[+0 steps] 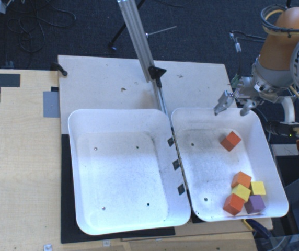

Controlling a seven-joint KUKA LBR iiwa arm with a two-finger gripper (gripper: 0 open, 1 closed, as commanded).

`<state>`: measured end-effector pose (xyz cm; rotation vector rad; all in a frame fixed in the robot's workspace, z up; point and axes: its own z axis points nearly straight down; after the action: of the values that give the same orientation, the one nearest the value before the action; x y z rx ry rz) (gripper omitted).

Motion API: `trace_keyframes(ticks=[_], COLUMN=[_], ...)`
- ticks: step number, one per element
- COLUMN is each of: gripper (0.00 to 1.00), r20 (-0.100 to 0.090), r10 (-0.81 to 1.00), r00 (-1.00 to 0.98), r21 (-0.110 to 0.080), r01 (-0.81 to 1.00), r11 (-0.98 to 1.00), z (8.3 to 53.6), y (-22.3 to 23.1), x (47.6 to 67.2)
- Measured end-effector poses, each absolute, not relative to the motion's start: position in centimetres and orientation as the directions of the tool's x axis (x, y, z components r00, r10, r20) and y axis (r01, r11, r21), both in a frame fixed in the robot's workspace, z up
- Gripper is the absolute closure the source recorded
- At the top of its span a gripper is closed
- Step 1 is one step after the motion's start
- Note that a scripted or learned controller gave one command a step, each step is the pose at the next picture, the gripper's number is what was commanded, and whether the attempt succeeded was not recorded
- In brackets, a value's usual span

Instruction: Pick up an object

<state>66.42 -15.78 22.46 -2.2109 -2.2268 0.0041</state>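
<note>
1. One camera, fixed above the bench, looks down at a slant.
2. It faces the far floor: dark carpet and cables lie at 12 o'clock, the bench's near edge at 6 o'clock.
3. It stands far enough back to take in both bins whole: the left bin just left of centre, the right bin toward 4 o'clock.
4. A slanted metal rail climbs from centre toward 12 o'clock.
5. The arm enters at 2 o'clock, cut by the frame's edge.
6. A wooden table fills 9 o'clock.
</note>
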Motion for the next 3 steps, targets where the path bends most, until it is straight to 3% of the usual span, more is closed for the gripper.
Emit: trace_keyframes(ticks=[1, 2, 3], gripper=[0.00, 0.00, 1.00], r20=[0.001, 0.001, 0.001], r10=[1.000, 1.000, 1.000], r00=[0.003, 0.003, 0.010], r21=[-0.010, -0.003, -0.002], r01=[1.000, 1.000, 1.000], r11=[-0.003, -0.003, -0.010], z=[9.2, 9.1, 10.1], y=[-20.7, -17.3, -17.6], x=[65.3, 60.1, 60.2])
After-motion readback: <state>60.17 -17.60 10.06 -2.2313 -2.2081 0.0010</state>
